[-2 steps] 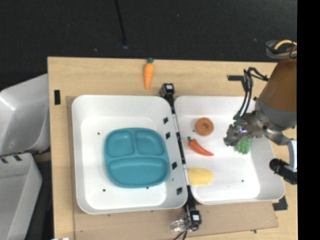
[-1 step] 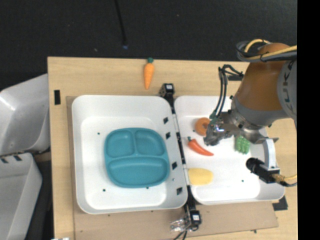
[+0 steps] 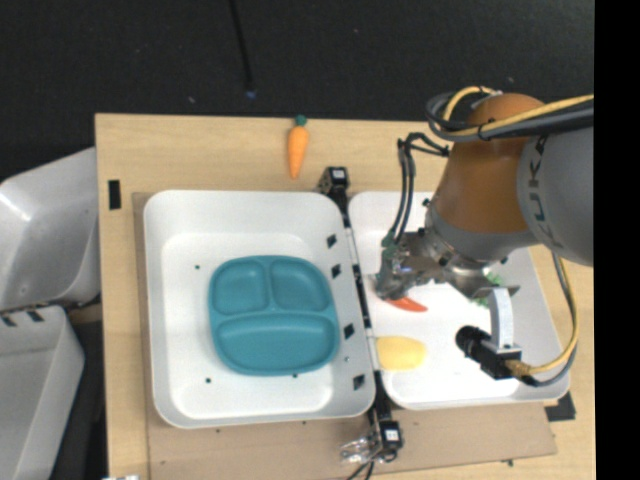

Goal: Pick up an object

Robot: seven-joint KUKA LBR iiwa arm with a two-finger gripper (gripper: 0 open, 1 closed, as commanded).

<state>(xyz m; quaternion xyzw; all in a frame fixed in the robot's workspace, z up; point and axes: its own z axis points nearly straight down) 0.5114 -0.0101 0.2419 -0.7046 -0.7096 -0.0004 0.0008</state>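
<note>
Looming at the right of the frame, the grey arm with its orange band (image 3: pixel 490 178) reaches down into the right-hand shallow white bin (image 3: pixel 535 383), its two-finger gripper (image 3: pixel 395 286) low over the bin's left part; whether it is spread or closed cannot be told. A small red-orange pepper-like piece (image 3: pixel 409 306) lies just under and right of the gripper, and a pale yellow rounded fruit-like object (image 3: pixel 400 352) sits below it, close to the bin's left wall. Black cables loop around the wrist. At centre left, the left-hand shallow white bin (image 3: pixel 170 388) holds a teal plastic divided plate (image 3: pixel 272 314) with bare floor all around it. An orange toy carrot (image 3: pixel 297 148) lies on the wooden bench (image 3: pixel 200 148) above both bins.
</note>
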